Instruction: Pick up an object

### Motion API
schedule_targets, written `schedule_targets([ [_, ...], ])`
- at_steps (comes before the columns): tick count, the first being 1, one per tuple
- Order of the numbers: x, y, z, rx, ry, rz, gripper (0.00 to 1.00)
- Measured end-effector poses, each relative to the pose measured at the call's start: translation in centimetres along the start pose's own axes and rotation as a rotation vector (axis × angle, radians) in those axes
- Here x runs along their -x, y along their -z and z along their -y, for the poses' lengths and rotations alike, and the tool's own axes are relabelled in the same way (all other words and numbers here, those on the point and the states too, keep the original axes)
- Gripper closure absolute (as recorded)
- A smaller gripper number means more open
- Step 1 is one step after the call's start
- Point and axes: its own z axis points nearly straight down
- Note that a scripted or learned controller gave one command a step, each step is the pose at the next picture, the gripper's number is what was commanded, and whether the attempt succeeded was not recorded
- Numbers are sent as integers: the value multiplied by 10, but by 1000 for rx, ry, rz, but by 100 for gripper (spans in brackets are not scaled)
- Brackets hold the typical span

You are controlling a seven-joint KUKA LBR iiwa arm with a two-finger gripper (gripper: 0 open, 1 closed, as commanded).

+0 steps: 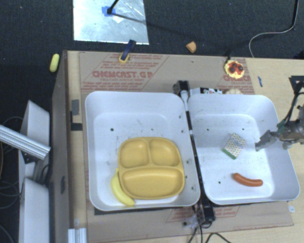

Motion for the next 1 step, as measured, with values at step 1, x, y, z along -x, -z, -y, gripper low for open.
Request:
schedule_targets([
  [1,-36,-36,-26,-1,1,-2,0],
])
